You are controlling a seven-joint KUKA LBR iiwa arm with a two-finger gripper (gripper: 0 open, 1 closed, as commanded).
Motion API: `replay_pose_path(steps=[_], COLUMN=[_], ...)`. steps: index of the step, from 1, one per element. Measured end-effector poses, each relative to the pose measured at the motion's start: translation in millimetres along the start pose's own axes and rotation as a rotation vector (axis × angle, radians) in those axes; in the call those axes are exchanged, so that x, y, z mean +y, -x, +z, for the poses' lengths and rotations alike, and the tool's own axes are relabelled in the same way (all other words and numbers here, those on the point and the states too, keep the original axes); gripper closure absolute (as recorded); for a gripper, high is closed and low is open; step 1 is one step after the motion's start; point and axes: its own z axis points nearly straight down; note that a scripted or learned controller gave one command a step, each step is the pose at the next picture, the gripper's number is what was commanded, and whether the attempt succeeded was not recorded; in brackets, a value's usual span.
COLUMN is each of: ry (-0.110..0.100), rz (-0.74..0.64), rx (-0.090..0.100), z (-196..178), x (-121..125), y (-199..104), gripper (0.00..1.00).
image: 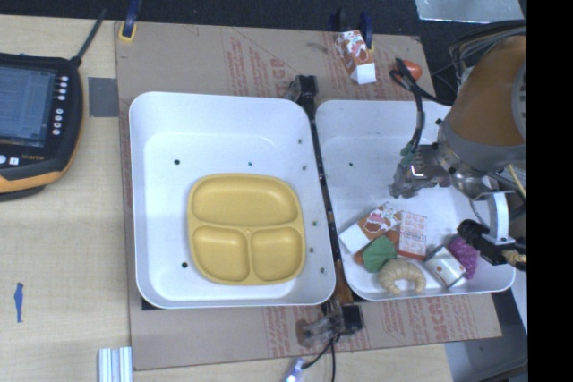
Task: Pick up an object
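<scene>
Pendant [36, 125] first, at the far left of your frame: an orange-edged control tablet lying on the surface [63, 282]. Next to it, left of centre, you have the left bin [161, 125], and a yellow divided tray [245, 227] lies flat in its lower half, three compartments facing up. Right of centre, the right bin [358, 139] sits edge to edge with the first. Your pickable items are heaped in its lower part: a small printed carton [370, 228] next to a red-and-white packet [413, 234], a green piece [380, 250] just below the carton, a tan croissant-shaped toy [402, 276] against the near wall, then a silvery piece [443, 268] and a purple item [465, 253] toward the lower right corner. Another small carton [356, 55] stands outside the bins on the cardboard, upper centre. From the right edge the arm [488, 103] reaches in, and its claw [410, 179] sits over bare bin floor just above the heap; you cannot tell how wide it stands, and nothing shows between its tips
</scene>
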Motion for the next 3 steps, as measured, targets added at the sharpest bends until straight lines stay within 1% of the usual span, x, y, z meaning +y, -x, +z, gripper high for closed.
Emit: replay_pose_path(steps=[1,2,3], ry=[0.000,0.000,0.004], rz=[-0.001,-0.001,-0.001], rx=[0.000,0.000,0.000], z=[-37,-37,62], x=[-58,-58,-31], y=[-37,-36,-26], gripper=[1.00,0.00,0.00])
